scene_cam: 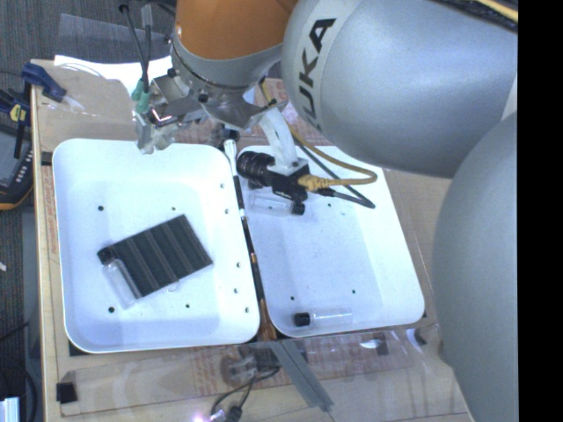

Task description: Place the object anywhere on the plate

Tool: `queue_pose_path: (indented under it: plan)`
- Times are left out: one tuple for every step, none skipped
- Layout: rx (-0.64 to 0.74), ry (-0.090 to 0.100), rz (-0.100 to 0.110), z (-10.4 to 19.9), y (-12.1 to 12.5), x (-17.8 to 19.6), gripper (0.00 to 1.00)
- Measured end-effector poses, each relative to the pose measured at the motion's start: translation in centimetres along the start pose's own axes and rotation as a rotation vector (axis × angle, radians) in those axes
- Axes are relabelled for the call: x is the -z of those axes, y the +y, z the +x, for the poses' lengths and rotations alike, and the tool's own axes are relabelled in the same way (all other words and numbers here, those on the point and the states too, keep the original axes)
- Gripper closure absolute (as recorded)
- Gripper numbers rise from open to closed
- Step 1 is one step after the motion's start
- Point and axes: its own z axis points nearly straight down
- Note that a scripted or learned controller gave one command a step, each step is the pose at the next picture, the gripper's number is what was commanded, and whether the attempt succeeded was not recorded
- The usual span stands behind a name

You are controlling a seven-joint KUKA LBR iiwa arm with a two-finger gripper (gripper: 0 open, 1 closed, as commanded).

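Small clear plastic tube with a black cap [321,319] lies by the front wall of the right white bin [361,253]. It is probably light, slick and prone to rolling, so pinch across its middle. Gripper [148,135] hangs over the left white bin [88,183]; cannot tell whether spread or closed.

I count two white bins, the left bin [88,174] and the right bin [361,253]. There is one dark ribbed plate [163,255]. There are two clear capped tubes, a left-bin tube [121,281] and a right-bin tube [325,318].
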Motion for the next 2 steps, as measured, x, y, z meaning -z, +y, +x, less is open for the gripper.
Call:
queue_pose_path:
  plan:
    - [-0.345, -0.001, 0.009, 0.9, 3.1, -12.9, 1.0]
    - [-0.588, -0.001, 0.004, 0.1, 8.6, -15.2, 1.0]
